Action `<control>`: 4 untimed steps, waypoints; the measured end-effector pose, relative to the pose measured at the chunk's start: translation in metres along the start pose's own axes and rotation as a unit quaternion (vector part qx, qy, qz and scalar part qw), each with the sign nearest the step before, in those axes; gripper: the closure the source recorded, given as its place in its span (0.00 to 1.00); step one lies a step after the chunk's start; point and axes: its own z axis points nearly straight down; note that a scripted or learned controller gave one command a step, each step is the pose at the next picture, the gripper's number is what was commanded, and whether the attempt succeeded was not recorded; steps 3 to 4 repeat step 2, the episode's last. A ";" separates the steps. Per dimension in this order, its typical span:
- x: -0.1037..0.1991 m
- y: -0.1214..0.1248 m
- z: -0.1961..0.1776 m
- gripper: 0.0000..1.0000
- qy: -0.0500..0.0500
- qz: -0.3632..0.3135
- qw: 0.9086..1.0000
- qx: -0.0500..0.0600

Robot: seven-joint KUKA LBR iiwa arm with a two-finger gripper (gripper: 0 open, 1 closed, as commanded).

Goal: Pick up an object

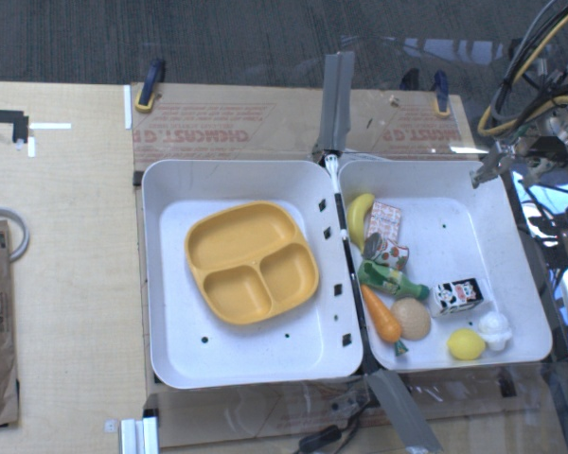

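Toys sit in the right bin (511, 282): a banana (360, 218), a carrot (382, 316), a lemon (466, 345), a small milk carton (456, 295). The yellow plate (251, 261) lies in the left bin (166, 282). Nothing looks picked yet. I cannot tell how the gripper stands. Next, I think, it must come down over one toy.

Two white bins (161, 282), one yellow divided plate (251, 261), about eight small items.
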 end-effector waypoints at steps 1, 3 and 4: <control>-0.001 0.000 -0.008 1.00 -0.001 -0.001 1.000 0.001; 0.048 0.006 -0.141 1.00 -0.001 -0.105 0.994 -0.001; 0.048 0.006 -0.141 1.00 -0.001 -0.105 0.994 -0.001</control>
